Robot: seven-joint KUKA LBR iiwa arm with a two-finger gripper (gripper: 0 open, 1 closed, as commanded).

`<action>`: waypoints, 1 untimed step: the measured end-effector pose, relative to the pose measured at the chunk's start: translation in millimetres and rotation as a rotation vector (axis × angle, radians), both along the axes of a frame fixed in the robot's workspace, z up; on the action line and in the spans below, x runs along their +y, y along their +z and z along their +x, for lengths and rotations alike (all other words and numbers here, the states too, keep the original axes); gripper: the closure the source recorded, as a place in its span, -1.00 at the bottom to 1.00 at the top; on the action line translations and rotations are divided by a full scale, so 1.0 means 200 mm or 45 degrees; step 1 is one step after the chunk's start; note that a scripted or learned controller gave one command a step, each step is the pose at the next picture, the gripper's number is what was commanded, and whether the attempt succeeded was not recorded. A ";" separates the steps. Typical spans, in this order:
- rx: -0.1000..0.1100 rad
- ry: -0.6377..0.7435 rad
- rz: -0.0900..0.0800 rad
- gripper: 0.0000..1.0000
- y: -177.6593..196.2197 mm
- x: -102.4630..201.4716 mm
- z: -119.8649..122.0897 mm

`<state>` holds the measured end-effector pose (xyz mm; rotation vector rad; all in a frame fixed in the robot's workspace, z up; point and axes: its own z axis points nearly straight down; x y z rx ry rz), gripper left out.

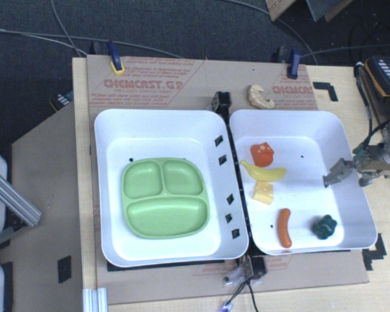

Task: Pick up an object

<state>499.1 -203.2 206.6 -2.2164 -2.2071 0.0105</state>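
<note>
Nearest you, toward the table's [45,174] front edge, the right bin [351,168] holds a sausage [284,227] lying lengthwise and, beside it toward the bin's front right corner, a dark green lump [324,227] that looks like a small broccoli head. Further in you find a pale yellow wedge of cheese [264,193], touching the yellow banana [264,172] just behind it, and behind that a red piece with a green top, perhaps a strawberry or pepper [262,153]. That makes five items in this bin, one of each.

The left bin [110,174] holds a single light green tray [164,198] with three compartments, two small at the back and one long at the front.

At the right bin's right wall you see the pincer [351,172], low over the rim, its two grey fingers spread apart with nothing between them. It is well apart from every item in the bin.

At the table's far edge, just behind the right bin, lies one small beige object [260,97], and two clamps stand there, one blue and yellow [116,58], one blue [294,63].
</note>
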 end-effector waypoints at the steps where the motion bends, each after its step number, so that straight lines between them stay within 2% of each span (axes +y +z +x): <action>1: -0.017 0.005 -0.005 -1.00 0.03 0.00 0.02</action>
